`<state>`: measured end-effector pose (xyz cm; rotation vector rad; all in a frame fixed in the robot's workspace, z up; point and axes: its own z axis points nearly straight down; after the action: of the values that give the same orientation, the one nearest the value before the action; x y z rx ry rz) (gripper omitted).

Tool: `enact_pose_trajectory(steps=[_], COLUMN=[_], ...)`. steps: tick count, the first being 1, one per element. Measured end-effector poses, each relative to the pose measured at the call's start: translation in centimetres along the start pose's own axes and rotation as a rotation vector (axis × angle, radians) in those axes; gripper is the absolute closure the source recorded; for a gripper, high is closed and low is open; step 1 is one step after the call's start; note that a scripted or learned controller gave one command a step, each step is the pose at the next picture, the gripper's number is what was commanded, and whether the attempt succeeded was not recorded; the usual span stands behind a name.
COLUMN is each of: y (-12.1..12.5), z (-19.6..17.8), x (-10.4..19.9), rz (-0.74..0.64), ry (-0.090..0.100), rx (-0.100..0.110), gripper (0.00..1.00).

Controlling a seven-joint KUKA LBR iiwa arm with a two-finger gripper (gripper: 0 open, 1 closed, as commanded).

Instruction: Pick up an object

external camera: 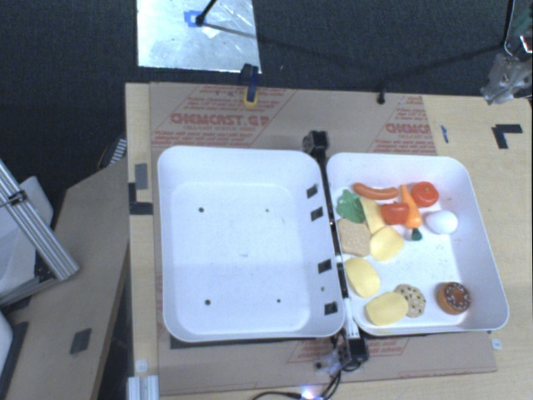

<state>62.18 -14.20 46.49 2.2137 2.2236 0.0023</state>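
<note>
Grey metal claw [505, 80] at upper right, beyond far right corner of right white plastic bin [483, 223]; finger state cannot tell. Toy food clusters inside this bin: white egg [440, 222] nearest, below-left of claw; brown donut [454, 297] at near corner.

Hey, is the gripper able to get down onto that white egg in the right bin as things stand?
Probably yes. The white egg is uncovered from above, with the tomato just behind it. The gripper sits beyond the right bin.
</note>
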Motion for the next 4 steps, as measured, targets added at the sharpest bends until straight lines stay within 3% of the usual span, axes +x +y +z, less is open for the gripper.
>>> enact_pose_trajectory(steps=[1,2,3,4], y=[-6.3,1.5,4.8,-6.4], z=[2.8,1.4,0.8,-7.9], x=[3.0,2.6,3.1,6.0], rz=[-0.001,-0.001,-0.002,-0.002], ry=[0.004,0.000,0.000,0.002], rx=[0.006,-0.002,-0.001,-0.010], gripper=[1.00,1.00,1.00,1.00])
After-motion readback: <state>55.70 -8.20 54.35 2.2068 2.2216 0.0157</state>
